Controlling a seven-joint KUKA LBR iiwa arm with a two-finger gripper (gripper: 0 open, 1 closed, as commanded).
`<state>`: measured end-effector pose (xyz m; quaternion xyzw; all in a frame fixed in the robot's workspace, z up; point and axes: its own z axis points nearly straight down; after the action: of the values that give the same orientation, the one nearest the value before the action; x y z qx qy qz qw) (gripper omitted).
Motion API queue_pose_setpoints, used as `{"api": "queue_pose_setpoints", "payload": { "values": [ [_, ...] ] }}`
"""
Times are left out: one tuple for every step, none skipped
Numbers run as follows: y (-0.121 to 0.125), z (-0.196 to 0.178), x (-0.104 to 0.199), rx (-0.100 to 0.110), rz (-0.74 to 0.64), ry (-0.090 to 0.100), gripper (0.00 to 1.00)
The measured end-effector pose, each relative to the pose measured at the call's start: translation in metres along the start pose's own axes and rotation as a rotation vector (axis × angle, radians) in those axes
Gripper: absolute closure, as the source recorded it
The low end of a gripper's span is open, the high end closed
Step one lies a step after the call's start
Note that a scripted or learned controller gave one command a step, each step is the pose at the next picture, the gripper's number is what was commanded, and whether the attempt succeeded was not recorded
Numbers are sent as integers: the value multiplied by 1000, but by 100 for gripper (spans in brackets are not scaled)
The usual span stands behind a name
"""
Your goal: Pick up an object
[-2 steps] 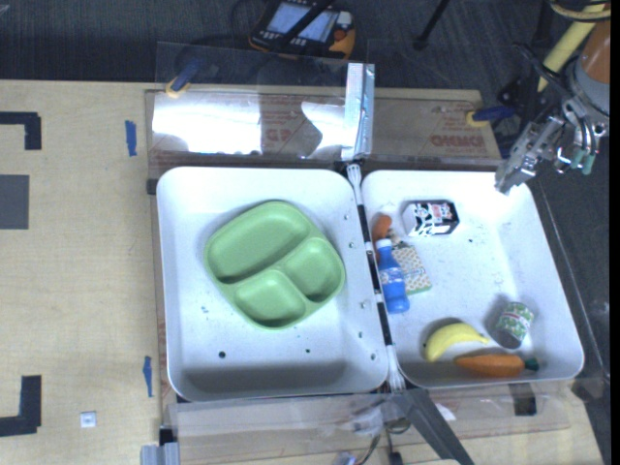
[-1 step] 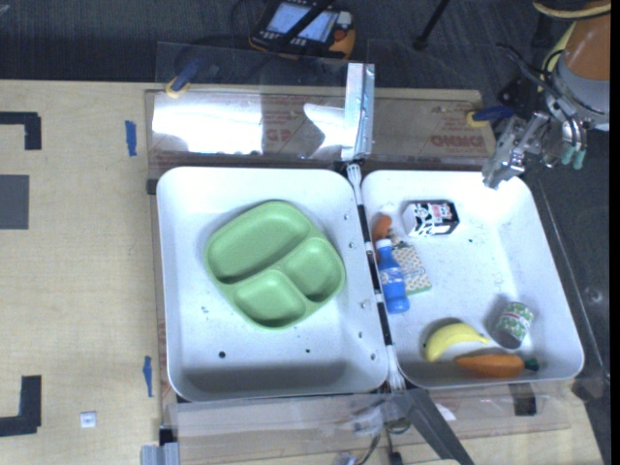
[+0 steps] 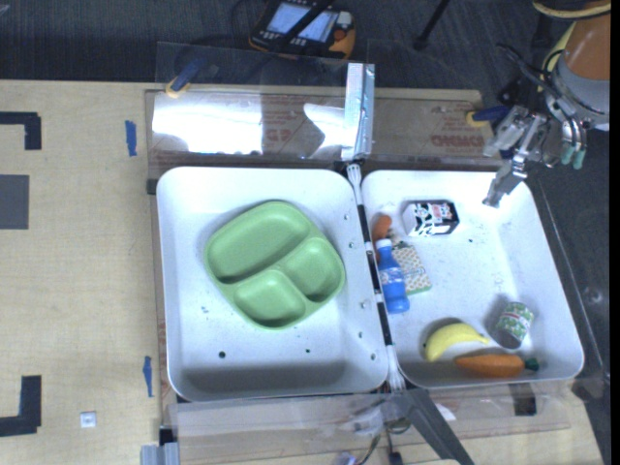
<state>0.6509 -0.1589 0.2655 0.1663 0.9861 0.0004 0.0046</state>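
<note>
— White bins [image 3: 194, 356], two of them, and everything loose sits in the right one. We count a banana [image 3: 453, 338] and a carrot [image 3: 489, 363] touching near the front wall, a small can [image 3: 514, 323] just beside them, a blue bottle [image 3: 391, 277] along the divider, a patterned packet [image 3: 414, 269] against it, and a black-and-white carton [image 3: 429, 217] further back.

— And the gripper [image 3: 506, 184]?

— High at the far right corner of that bin, above the rim, with nothing between its fingers. How wide they stand we cannot tell; from this angle they merge into one pale shape.

— So which object do we go for?

— We would pick the carton. It lies nearest the gripper and stands apart from its neighbours, so the fingers have room on both sides. We should come straight down over its middle and close across the short side. The bottle is riskier: it hugs the divider, and one finger may strike the wall.

— Anything we cannot read?

— There is an orange-red thing [image 3: 383, 226] at the bottle's far end, possibly its cap or a separate item. The carton's height is unclear from above. The arm itself is cut off at the frame's edge. The left bin bears a green tray [image 3: 276, 263], not our concern.
</note>
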Motion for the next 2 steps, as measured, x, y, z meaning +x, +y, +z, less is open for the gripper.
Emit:
{"api": "queue_pose_setpoints", "payload": {
  "values": [
    [-37,116,9,-1,-242,4,0],
    [-67,84,-1,0,-147,0,0]
  ]
}}
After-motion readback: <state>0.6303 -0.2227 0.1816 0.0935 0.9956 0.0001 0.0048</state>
